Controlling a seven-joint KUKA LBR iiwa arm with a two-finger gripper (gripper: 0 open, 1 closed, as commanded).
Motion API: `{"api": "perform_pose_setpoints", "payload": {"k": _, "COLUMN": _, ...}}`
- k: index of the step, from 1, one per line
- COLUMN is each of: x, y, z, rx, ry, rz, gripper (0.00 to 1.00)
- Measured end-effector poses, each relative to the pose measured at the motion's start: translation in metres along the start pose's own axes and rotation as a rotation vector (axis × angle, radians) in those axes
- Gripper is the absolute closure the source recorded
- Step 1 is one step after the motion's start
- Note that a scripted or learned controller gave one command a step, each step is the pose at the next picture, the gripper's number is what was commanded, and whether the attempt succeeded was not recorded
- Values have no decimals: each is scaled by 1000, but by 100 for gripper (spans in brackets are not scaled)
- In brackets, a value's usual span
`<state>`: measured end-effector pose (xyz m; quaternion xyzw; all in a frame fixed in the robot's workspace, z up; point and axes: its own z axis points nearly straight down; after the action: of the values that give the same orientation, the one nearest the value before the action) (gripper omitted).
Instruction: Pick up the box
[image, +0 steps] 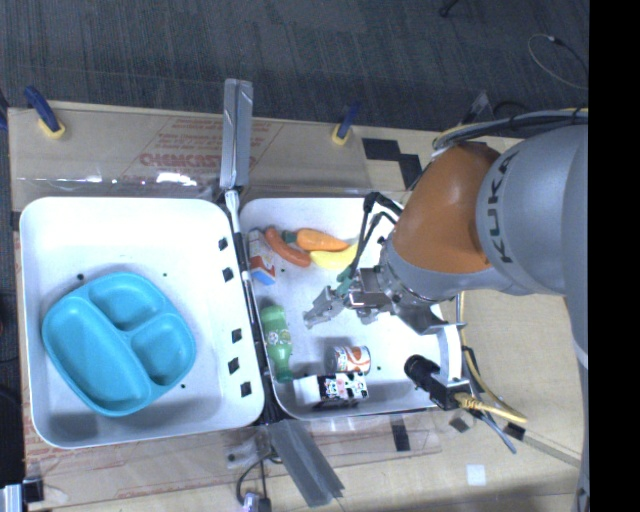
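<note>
My claw (322, 308) hangs over the middle of the right bin (300, 212), fingers spread and nothing between them.

The box (261, 258) sits against that bin's left wall, up near the far end. From the claw it lies to the left in the camera view and a little toward the far rim, near but apart. Its long axis appears to run along the wall, though the divider hides part of it, so I hold that loosely. In my judgement the coming move is a short shift toward that wall, with the fingers set across the box's short side.

Risk noted: the carrot (287, 248) lies just beside the box, perhaps touching it, on the side facing me, and could get pinched.

Count, right bin: one box, one carrot, one orange pepper (322, 240), one banana (335, 258), one green bottle (277, 340), one can (351, 359), one small black-and-white carton (341, 388).

Count, left bin (60, 225): one blue divided tray (115, 342).
</note>
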<state>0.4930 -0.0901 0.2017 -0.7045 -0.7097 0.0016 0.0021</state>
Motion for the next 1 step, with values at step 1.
{"api": "perform_pose_setpoints", "payload": {"k": 1, "x": -59, "y": 34, "z": 1, "rx": -2, "ry": -1, "rz": 65, "gripper": 0}}
